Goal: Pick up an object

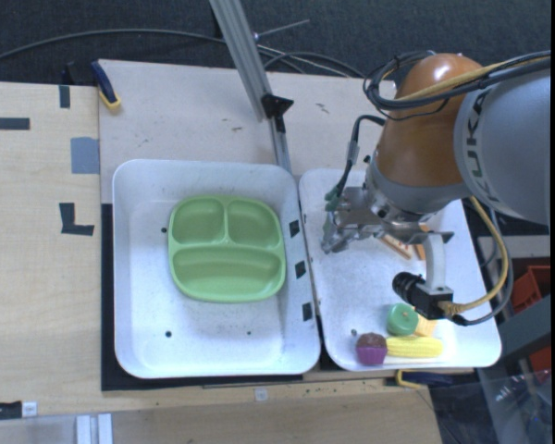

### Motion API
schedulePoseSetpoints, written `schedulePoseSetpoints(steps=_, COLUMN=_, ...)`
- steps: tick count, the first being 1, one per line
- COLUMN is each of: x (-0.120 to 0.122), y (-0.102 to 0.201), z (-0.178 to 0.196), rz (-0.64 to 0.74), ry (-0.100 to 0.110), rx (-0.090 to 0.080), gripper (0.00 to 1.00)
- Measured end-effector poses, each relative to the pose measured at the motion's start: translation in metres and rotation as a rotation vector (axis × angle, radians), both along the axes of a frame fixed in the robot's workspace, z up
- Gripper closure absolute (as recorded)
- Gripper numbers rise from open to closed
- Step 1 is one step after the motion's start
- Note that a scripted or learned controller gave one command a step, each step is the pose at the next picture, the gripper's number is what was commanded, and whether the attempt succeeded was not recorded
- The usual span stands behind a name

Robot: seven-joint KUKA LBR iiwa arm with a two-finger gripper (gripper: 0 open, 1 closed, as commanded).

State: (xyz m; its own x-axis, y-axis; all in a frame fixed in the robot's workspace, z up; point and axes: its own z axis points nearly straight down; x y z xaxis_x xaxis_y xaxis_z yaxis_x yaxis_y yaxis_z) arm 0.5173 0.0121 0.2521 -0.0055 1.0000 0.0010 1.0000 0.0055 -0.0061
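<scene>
We hover our tool [338, 234], grip unreadable, with nothing lifted yet; the toy corn [413, 347] lies just beyond it.

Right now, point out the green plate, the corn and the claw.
green plate [228, 248], camera view, middle divider.
corn [413, 347], camera view, middle of the cob.
claw [338, 239], camera view, between its tips.

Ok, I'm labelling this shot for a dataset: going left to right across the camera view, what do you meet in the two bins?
Left bin → green divided plate → right bin → end effector → purple toy → green toy → yellow corn toy.
</scene>
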Motion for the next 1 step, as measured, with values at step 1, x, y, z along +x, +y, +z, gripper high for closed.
schedulePoseSetpoints(steps=1, x=-0.0051, y=0.0458, z=-0.0151, rz=0.001, ry=-0.002, rx=0.000, gripper=1.00)
